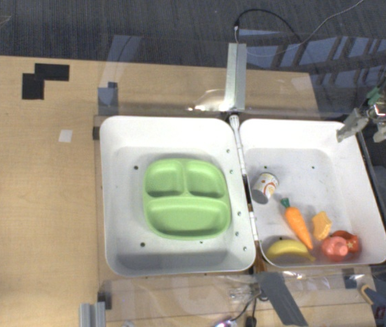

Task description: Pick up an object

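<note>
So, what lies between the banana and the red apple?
In the camera view, the carrot's lower tip lies between the banana and the red apple.

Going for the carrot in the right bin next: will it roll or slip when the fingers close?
The carrot is tapered and looks smooth, so it may squirt toward its narrow tip. It looks rigid, probably a light plastic toy. Lying beside the banana and orange block, it may nudge them.

Gripper (369, 125) at right edge, raised

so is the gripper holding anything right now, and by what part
Nothing is held. The gripper sits at the right bin's far right corner, apart from the toys.
</note>
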